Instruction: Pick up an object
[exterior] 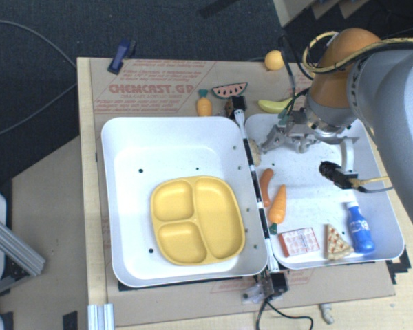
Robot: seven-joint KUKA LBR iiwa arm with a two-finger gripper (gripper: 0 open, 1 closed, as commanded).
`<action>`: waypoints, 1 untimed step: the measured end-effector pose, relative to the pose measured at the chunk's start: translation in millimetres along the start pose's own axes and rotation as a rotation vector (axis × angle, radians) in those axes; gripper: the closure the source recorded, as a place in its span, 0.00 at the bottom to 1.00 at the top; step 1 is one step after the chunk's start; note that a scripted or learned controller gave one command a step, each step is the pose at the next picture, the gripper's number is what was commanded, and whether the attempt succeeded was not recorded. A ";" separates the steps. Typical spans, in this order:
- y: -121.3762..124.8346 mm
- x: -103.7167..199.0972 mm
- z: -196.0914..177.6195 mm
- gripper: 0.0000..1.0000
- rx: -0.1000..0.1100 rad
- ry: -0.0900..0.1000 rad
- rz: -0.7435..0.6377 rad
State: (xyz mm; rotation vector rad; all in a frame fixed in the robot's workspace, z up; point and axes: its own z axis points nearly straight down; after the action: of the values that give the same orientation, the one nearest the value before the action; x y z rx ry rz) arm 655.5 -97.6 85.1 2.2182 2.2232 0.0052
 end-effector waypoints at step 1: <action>-34.4 53.6 -101.0 0.00 0.000 -0.001 0.001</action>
State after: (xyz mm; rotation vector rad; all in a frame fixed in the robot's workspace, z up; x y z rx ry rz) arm 620.6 -44.2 186.0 2.2180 2.2218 0.0042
